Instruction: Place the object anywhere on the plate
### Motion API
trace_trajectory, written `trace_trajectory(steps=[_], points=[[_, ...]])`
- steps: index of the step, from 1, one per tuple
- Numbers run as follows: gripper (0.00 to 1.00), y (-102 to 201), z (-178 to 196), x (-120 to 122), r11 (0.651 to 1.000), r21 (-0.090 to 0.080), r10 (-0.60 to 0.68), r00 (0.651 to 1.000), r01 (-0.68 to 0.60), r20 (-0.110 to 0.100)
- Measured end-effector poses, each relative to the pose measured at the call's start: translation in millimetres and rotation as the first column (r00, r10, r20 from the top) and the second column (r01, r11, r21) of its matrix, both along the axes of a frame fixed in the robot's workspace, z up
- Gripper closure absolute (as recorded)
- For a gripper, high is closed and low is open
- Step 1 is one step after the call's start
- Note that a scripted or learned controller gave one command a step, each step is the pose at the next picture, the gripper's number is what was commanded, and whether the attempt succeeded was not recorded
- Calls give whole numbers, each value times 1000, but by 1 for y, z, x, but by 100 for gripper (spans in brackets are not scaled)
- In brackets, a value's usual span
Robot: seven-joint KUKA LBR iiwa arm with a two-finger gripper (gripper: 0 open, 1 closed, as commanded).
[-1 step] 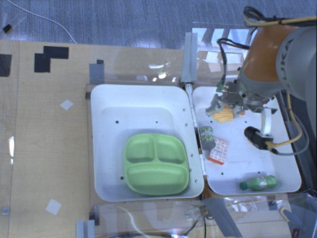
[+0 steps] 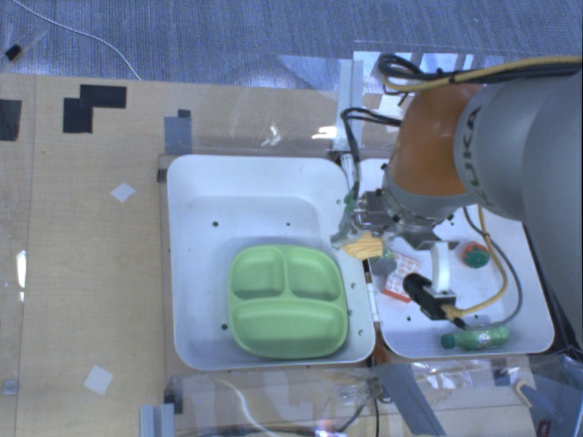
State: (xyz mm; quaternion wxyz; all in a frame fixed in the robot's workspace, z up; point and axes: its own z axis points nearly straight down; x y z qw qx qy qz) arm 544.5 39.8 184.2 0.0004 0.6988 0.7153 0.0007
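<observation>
A green divided plate (image 2: pixel 288 300) lies in the front half of the left bin (image 2: pixel 196 198). My gripper (image 2: pixel 357 230) hangs over the wall between the two bins, at the left edge of the right bin (image 2: pixel 537 326). Right below it shows a small yellow object (image 2: pixel 364 245); whether it touches the gripper I cannot tell. The plate's far right corner is a short way to the front left of the gripper. My arm hides most of the right bin's back half.
In the right bin lie a red and white flat item (image 2: pixel 397 283), a small round green and orange thing (image 2: pixel 475 256) and a green bottle-shaped thing (image 2: pixel 475 338) near the front wall. Black tape patches (image 2: pixel 91 106) mark the bench at the far left.
</observation>
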Motion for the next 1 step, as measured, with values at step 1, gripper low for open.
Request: trace_trajectory(steps=[1], points=[[0, 0, 0, 0, 1000, 0, -1, 1000, 1, 0]])
